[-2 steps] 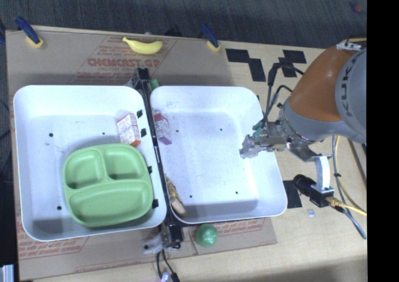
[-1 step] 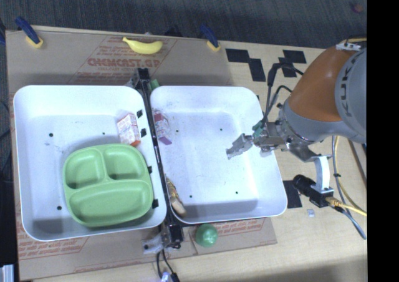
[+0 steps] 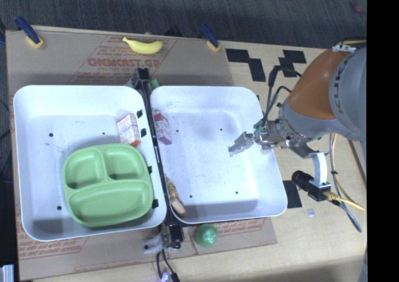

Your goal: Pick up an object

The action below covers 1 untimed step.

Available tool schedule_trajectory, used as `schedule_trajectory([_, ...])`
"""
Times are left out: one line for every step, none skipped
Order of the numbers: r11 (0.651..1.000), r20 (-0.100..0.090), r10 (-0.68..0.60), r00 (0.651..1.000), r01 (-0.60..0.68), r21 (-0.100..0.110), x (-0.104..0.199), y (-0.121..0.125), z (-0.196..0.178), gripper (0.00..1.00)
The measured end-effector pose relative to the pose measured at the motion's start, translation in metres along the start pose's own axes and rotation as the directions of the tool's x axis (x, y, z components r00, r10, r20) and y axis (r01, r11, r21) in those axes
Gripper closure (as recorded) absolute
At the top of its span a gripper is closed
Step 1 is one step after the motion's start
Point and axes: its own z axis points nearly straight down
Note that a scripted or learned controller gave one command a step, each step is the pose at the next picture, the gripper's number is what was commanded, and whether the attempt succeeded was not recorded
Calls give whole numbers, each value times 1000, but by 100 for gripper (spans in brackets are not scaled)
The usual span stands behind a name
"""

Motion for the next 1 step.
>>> schedule_trajectory([1000,-2,0,1000,0,-1,1,101,50,0])
